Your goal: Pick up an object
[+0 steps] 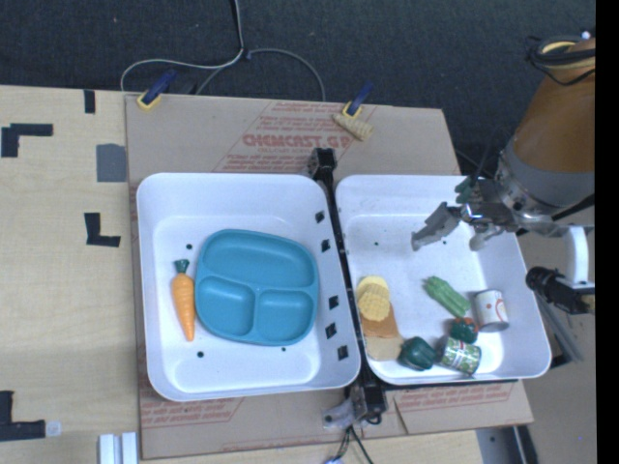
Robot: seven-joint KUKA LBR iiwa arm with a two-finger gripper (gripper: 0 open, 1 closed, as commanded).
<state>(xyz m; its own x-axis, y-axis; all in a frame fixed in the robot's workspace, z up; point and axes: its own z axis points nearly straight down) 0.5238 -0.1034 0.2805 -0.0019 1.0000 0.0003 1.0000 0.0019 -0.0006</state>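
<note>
While the arm (556, 114) reached in from the right, its end effector (453, 228) hung over the back part of the right bin (406, 196). One finger (432, 228) stuck out to the left and another one (486, 236) pointed down, so they were apart. Nothing was between them.

The things to pick up lay near the front of the right bin. A yellow corn piece (373, 296) sat by the middle wall, and it touched a tan block (379, 338) just in front of it. A long green vegetable (447, 296) lay on a slant to the right of the corn. A small white can (490, 309) with a red mark lay on its side next to the right wall. In front of it was a green can (461, 356), also on its side. A dark green lump (418, 353) sat just left of the green can, and a small dark green thing (461, 332) sat just behind it. All of these were apart from the end effector.

In the left bin (155, 220) was a big blue plate (257, 286) with three parts. A toy carrot (184, 303) lay just left of the plate, with its green top pointing to the back.

Both bins sat side by side on a brown cardboard sheet (280, 138) on the counter (48, 259).
</note>
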